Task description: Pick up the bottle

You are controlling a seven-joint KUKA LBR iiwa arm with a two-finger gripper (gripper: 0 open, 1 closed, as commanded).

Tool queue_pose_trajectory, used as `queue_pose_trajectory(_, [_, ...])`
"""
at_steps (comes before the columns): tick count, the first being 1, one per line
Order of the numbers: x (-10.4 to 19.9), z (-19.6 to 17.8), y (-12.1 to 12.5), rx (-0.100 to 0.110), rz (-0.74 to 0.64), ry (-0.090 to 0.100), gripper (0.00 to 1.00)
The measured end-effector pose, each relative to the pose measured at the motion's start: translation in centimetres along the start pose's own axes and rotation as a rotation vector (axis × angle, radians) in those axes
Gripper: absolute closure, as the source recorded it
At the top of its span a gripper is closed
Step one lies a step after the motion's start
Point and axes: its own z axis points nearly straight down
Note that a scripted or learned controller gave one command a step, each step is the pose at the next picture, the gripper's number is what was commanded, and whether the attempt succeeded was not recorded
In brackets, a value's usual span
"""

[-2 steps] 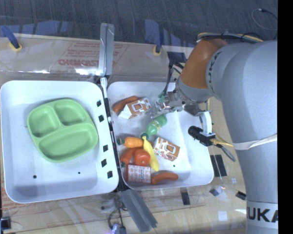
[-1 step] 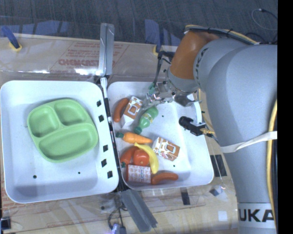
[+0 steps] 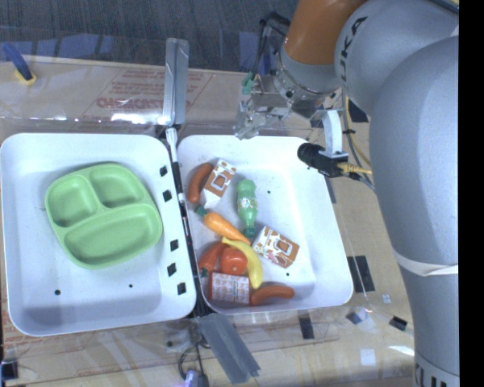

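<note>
Gripper [image 3: 254, 119] hung over the right bin's [image 3: 323, 216] far rim, grasping nothing, its opening unclear. Green bottle [image 3: 247, 202] lay mid-bin among toy food; approach only, needing descent nearward.

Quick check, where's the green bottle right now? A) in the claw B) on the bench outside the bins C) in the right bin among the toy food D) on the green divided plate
C: the green bottle lies in the right bin, between the carrot and a small carton, with the claw up above the bin's far rim.
</note>
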Motion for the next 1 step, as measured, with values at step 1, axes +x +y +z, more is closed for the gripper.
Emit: queue_pose_trajectory(1, [-4.08, -5.35, -1.41, 0.000, 0.011, 0.000, 1.00])
